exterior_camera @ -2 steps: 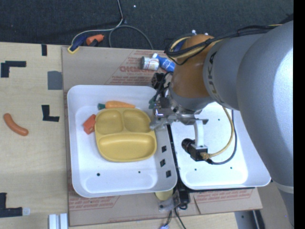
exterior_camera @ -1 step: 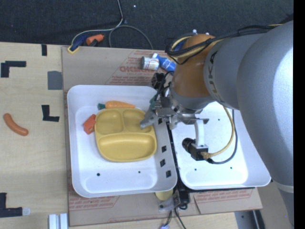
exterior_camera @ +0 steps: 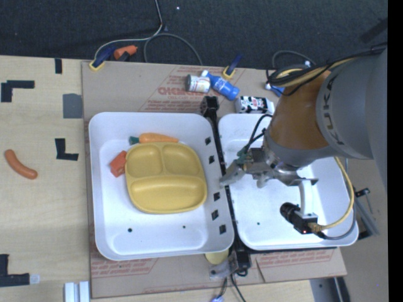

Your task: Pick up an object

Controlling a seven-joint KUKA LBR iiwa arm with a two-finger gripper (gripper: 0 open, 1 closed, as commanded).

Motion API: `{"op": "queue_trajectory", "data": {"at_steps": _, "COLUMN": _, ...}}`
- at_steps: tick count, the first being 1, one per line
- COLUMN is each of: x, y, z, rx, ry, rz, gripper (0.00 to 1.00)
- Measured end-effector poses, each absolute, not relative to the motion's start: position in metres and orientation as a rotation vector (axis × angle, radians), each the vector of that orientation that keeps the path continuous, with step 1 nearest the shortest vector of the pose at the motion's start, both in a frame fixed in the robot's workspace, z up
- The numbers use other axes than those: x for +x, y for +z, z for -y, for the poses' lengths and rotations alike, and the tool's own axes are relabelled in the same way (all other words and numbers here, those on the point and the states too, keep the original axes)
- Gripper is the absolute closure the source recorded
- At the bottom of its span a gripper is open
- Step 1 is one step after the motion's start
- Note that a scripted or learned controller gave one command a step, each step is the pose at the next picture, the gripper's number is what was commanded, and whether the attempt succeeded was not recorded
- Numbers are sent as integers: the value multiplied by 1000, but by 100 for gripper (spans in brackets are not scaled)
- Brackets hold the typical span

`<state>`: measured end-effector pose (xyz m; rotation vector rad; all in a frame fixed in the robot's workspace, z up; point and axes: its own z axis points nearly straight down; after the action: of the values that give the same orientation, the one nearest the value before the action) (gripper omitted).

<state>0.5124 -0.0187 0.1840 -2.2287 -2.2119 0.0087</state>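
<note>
My gripper [exterior_camera: 247,170] hangs over the left part of the right bin [exterior_camera: 327,231], close to the divider between the bins. The grey arm with its orange band [exterior_camera: 301,121] covers much of that bin, and I see nothing held in the gripper. In the left bin [exterior_camera: 107,231] lies a yellow divided plate [exterior_camera: 166,176]. An orange carrot [exterior_camera: 156,138] rests along the plate's far edge. A small red-orange piece [exterior_camera: 118,163] sits at the plate's left side.
A black rail with clips [exterior_camera: 218,162] runs between the bins. Behind them lie a white and blue bottle [exterior_camera: 213,83] and a small black-and-white box [exterior_camera: 255,104]. A toy sausage [exterior_camera: 19,164] lies on the bench far left. Cables trail around the arm.
</note>
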Motion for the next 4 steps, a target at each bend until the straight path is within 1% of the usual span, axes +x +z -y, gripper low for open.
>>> {"op": "queue_trajectory", "data": {"at_steps": 1, "x": 579, "y": 208, "z": 68, "rx": -2228, "ry": -2, "rz": 2223, "gripper": 0}}
{"op": "queue_trajectory", "data": {"at_steps": 2, "x": 543, "y": 81, "z": 101, "rx": -2228, "ry": 1, "rz": 2219, "gripper": 0}}
{"op": "queue_trajectory", "data": {"at_steps": 3, "x": 613, "y": 96, "z": 95, "rx": -2221, "ry": -4, "rz": 2228, "gripper": 0}}
{"op": "queue_trajectory", "data": {"at_steps": 4, "x": 638, "y": 87, "z": 98, "rx": -2218, "ry": 0, "rz": 2224, "gripper": 0}}
